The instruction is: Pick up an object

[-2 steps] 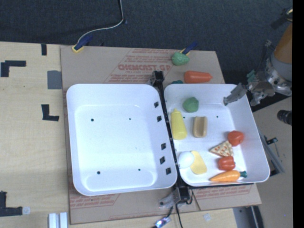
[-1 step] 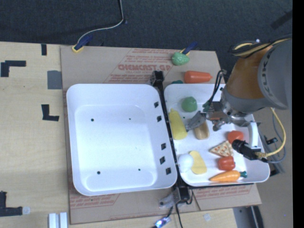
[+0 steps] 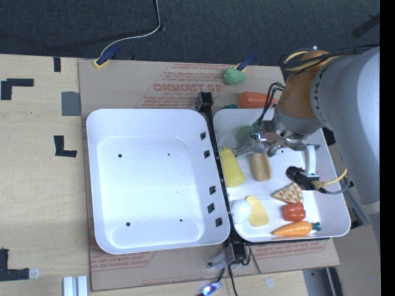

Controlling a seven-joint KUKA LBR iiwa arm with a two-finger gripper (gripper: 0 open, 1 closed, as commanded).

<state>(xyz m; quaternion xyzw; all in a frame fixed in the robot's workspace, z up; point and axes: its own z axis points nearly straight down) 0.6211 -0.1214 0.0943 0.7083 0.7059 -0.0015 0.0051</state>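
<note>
My gripper (image 3: 257,139) is low in the right bin (image 3: 330,184), near its back. It hangs just above a tan bread-like piece (image 3: 261,167) and right next to a dark green object (image 3: 245,132), which it partly hides. A yellow block (image 3: 232,167) lies left of the tan piece. Nothing can be seen held in the gripper.
Toward the bin's front lie a cracker (image 3: 289,193), a red tomato (image 3: 294,212), a carrot (image 3: 295,229), a yellow piece (image 3: 257,212) and a white egg (image 3: 241,209). A red-orange object (image 3: 252,99) lies by the back rim, and a green one (image 3: 234,75) on the cardboard. The left bin (image 3: 148,177) adjoins.
</note>
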